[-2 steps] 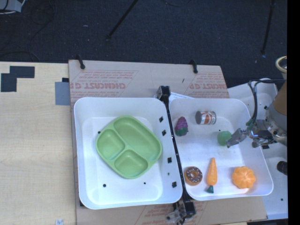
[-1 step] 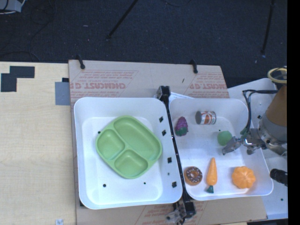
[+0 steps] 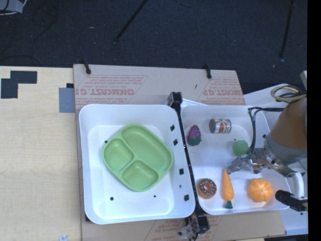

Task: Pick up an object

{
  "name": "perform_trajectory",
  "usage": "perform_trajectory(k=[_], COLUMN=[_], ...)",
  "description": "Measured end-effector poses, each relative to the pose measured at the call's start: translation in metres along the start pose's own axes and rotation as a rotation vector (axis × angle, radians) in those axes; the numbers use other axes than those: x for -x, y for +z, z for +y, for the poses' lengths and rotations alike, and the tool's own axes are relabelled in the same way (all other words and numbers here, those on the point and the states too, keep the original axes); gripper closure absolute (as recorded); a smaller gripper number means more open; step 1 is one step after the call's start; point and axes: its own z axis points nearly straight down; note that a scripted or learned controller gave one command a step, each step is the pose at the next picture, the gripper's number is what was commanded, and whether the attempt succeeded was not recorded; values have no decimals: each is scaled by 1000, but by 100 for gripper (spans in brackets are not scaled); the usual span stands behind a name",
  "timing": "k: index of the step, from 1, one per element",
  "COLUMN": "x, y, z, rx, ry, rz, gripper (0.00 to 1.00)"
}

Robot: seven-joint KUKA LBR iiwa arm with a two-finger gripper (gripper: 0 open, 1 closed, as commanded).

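Camera view, looking down at a slant on two white bins lying side by side on printed cardboard. Left bin (image 3: 95, 195), centre of the frame, holding a green divided plate (image 3: 138, 157). Right bin (image 3: 213, 207), centre right, holding six small things: purple grapes (image 3: 193, 134) at upper left, a tin can (image 3: 220, 126) lying on its side near the top, a green ball (image 3: 240, 147) at mid right, a chocolate doughnut (image 3: 206, 188) at lower left, a carrot (image 3: 227, 186) just beside it, and an orange fruit (image 3: 260, 190) at lower right.

Arm (image 3: 291, 129) reaching in from the right edge, orange band showing above the wrist. Gripper (image 3: 244, 163) hanging over the right bin, metal fingers pointing toward the lower left; spread of the fingers too small and blurred to tell, nothing seen between them.

Candidate for picking, as a judgement: the carrot, lying just below and left of the gripper, long axis running almost top to bottom of the frame, thick end up, green stub down. Green ball sitting just above the gripper, orange fruit just below and right. Closing across the carrot's narrow width likely calling for a wrist turn.

Writing: red print on the cardboard, upside down, reading roughly "CHEMCEST, GR"; can label not legible.
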Motion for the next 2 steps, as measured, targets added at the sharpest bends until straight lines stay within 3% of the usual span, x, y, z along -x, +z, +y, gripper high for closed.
perform_trajectory(k=[1,2], x=[-1,0], y=[9,-3], z=[0,1], rx=[4,5], ry=[3,5], rz=[-2,-2], gripper=[0,100])
